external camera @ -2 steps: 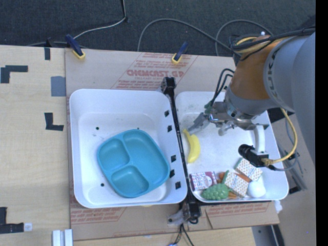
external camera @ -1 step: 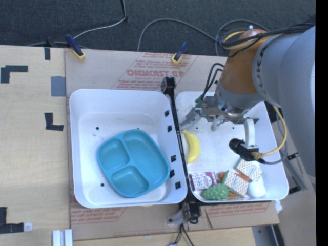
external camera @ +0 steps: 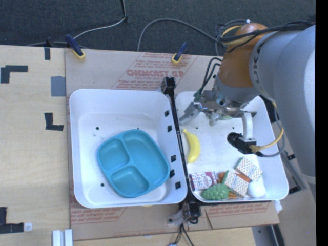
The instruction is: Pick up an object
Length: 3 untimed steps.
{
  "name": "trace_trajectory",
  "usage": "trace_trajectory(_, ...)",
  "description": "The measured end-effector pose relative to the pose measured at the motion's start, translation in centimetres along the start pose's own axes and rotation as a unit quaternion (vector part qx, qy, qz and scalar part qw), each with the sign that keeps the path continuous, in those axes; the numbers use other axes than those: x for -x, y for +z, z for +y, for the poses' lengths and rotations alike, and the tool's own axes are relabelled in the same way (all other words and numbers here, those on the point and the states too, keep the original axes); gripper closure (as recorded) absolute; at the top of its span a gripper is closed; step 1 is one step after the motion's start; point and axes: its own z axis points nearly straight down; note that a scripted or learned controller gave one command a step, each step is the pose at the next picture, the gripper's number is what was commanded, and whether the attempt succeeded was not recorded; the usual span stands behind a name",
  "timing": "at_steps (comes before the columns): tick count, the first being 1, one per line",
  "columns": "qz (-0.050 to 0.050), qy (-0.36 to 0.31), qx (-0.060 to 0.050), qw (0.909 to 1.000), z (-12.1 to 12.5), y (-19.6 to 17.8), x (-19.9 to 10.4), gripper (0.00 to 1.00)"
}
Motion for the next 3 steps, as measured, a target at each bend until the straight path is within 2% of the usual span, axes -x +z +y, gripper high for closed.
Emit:
trace_trajectory(1, 0.0, 0.001, 0.0, 1.0, -5.1, 0.0, 2.0, 0.0)
trace_trajectory(2, 0.0, 0.0, 0.0, 1.0, -3.6, 0.0, 2.1, 0.0)
trace_trajectory(3, 0.0, 0.0, 0.0, 1.0, -3.6, 0.0, 2.1, 0.0)
